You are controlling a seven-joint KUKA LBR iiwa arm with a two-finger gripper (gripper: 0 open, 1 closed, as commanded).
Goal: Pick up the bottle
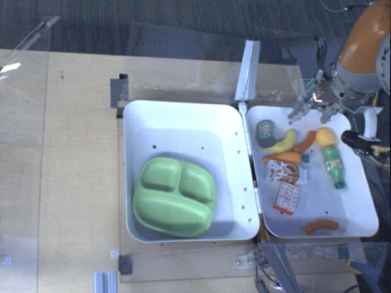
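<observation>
1. Right now, the green bottle [333, 166] lies on its side in the right bin [360, 215], cap end pointing toward the bin's near edge, over by the bin's right-hand side.
2. Just beyond the bottle, touching or nearly touching its far end, sits an orange [325, 137].
3. To the left of the bottle, a little apart, lies a carrot [305, 142] at a slant, and beside that a banana [284, 143], with a small dark can [265, 132] further left again.
4. Also left of the bottle, lower down, there is an orange-topped snack packet [283, 166], and below it a second printed packet [287, 198].
5. Near the bin's front edge, well apart from the bottle, lies a reddish sausage [321, 226].
6. The gripper [317, 105] hangs above the far rim of the right bin, beyond the bottle and apart from it; its jaws look spread apart with nothing between them.
7. The arm [366, 38], with its orange band, comes in from behind and to the right of the bottle.
8. Far left of the bottle, the left bin [183, 118] holds a green divided tray [176, 195], turned face down.
9. Both bins rest on the pale tabletop [61, 163].
</observation>
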